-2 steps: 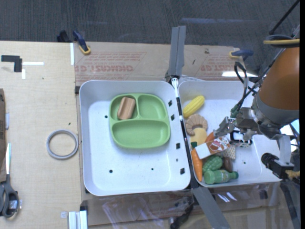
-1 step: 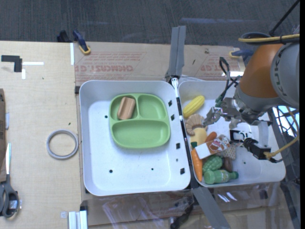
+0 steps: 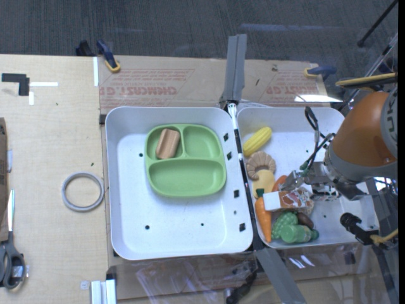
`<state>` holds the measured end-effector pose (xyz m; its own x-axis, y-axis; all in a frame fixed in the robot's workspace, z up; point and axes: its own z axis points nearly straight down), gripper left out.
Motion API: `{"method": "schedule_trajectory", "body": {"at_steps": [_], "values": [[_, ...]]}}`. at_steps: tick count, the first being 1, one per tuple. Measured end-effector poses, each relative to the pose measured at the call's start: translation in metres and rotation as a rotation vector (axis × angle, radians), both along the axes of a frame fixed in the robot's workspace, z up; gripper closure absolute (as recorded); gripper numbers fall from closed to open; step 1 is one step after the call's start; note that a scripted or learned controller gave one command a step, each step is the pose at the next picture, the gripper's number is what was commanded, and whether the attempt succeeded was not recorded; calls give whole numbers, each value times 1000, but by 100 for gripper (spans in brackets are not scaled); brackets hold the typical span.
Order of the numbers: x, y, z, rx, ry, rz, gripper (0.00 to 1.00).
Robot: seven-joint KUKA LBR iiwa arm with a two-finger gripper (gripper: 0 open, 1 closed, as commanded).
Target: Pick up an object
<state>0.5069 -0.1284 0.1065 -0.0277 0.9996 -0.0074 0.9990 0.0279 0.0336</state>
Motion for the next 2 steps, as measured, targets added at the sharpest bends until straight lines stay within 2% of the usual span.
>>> {"method": "schedule_trajectory", "body": {"at_steps": [1,2], "values": [[37,20,0,-10,4,151,0],[55,22,0,-8,8,189,0]]}}
